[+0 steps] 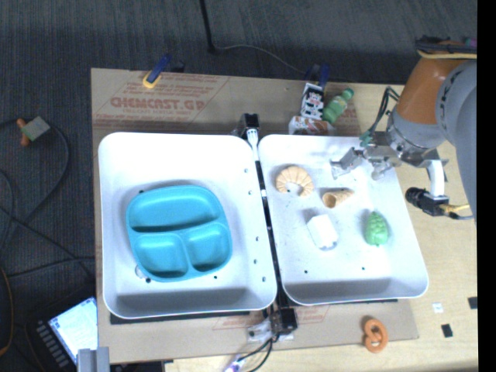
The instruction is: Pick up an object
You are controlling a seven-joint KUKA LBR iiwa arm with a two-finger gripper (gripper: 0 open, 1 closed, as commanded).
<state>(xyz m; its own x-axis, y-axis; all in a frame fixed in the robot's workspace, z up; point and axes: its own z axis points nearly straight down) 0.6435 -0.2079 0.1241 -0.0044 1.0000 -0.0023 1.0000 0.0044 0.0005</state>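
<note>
Four objects lay in my right bin [403,281]; my gripper [358,161] hovered above its far edge, fingers spread, pinching nothing, near the croissant [295,180].

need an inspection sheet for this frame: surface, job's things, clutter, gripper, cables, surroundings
Surface: wooden bench bearing two white bins side by side, left bin and right bin.
Job's things: in the right bin, a tan shell-shaped pastry, a small cone, a white block and a green lumpy item, all apart from one another.
Clutter: blue divided tray in the left bin; green-and-white toy behind the right bin; orange ring in front; clamps on the bench's far edge.
Gripper: gripper over the right bin's far right corner; fingers' state unclear.
Cables: black cable on the floor behind the bench; more at left.
Surroundings: dark carpet.
</note>
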